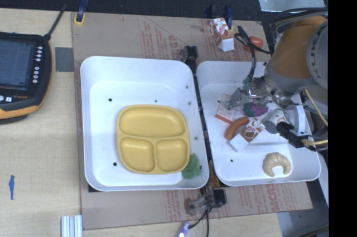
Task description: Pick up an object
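Yellow tray (pixel 153 138), green toy (pixel 192 167), tan croissant (pixel 277 163), white bins (pixel 95 119).

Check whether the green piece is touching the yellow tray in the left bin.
Touching: the camera view shows the green piece pressed against the lower right corner of the yellow tray, no gap between them.

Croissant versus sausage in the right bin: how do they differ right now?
The croissant is pale tan and curled; the sausage is reddish-orange and straight. The croissant lies apart near the bin's front corner; the sausage lies mid-bin against a small carton. Both rest loose on the right bin floor.
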You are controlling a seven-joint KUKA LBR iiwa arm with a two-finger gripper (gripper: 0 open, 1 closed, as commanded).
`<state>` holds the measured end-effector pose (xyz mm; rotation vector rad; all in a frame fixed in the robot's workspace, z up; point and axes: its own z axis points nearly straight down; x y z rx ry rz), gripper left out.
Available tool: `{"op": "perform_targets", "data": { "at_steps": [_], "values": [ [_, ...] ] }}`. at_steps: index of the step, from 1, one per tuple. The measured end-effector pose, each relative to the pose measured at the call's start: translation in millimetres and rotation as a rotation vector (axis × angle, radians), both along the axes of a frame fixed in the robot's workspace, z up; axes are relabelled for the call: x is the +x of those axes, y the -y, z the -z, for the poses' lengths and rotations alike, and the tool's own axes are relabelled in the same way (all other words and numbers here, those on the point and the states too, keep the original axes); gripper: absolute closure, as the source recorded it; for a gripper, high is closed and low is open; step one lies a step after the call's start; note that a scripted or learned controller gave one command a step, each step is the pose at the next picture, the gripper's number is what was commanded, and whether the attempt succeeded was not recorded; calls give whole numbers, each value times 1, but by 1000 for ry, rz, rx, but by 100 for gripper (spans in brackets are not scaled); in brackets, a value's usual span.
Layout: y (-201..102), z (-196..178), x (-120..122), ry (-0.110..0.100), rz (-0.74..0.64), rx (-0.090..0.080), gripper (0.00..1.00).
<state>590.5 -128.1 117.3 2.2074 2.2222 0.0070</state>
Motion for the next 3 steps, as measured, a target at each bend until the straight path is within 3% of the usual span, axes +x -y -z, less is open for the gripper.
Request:
{"op": "perform_targets", "data": {
  "at_steps": [1,2,3],
  "values": [
    [49,-1,52,-11,4,3,0],
    [82,-45,66,-11,4,3,0],
    [83,27,30,-16,2,3,0]
  ]
}}
